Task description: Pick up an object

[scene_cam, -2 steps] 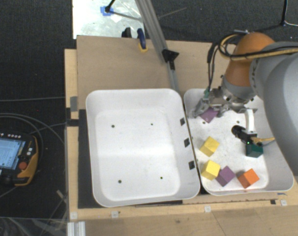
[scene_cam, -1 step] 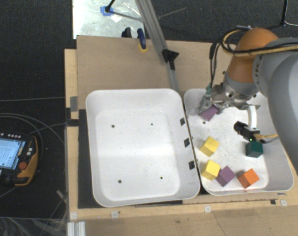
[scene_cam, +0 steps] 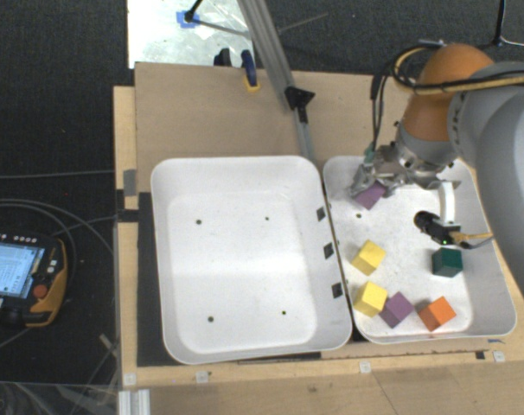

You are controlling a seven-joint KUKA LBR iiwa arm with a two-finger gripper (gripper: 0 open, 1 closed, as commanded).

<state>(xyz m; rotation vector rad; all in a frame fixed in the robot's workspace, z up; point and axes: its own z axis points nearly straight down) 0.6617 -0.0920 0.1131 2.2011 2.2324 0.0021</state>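
**Ana:** Nearest the camera, what lies along the front of the bench [scene_cam: 245, 379]?

**Ben:** Two shallow white bins side by side. Toward the front of the right bin [scene_cam: 491, 318] sit an orange cube [scene_cam: 436, 313], a purple cube [scene_cam: 397, 309] and a yellow cube [scene_cam: 371, 298], close together. A second yellow cube [scene_cam: 369, 257] lies a little farther back, and a dark green cube [scene_cam: 447, 262] rests nearer the right wall.

**Ana:** And the left bin [scene_cam: 240, 258]?

**Ben:** Plain white floor with four small dark dots.

**Ana:** Where is the arm [scene_cam: 491, 115]?

**Ben:** It reaches in from the right, grey with an orange band, bending down over the back of the right bin. Its tool [scene_cam: 374, 175] is low there, right over another purple cube [scene_cam: 369, 195] near the bin's back left corner.

**Ana:** Is the cube pinched?

**Ben:** I cannot tell; the tool's state is unclear from this angle.

**Ana:** Anything off the bench?

**Ben:** A handheld control pendant [scene_cam: 20, 271] with a lit screen lies on the dark floor, far left.
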